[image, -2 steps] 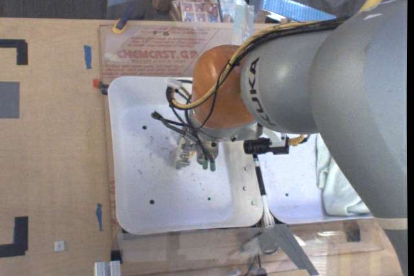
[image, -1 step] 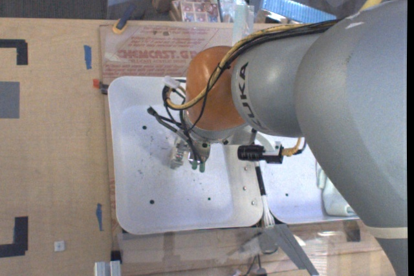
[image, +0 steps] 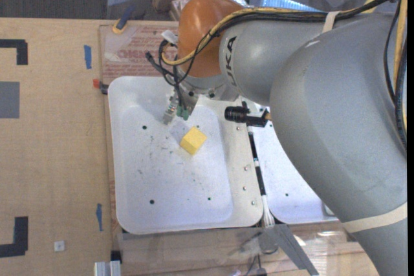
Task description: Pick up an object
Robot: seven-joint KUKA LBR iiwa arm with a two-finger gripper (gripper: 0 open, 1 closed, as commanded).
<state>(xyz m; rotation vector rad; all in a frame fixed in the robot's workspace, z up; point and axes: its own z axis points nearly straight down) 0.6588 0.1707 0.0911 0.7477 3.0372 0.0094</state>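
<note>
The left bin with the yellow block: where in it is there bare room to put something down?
The left bin's lower half, below the yellow block, is bare, as is the strip along its left wall. It is crowded at the top, where the gripper hangs just above and left of the block.

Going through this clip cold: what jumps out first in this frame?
The big grey arm fills the right side, its orange band near the top centre. Below that, the end effector hangs over the left bin, with a small yellow block lying on the bin floor just beside it, lower right, not between its fingers.
</note>
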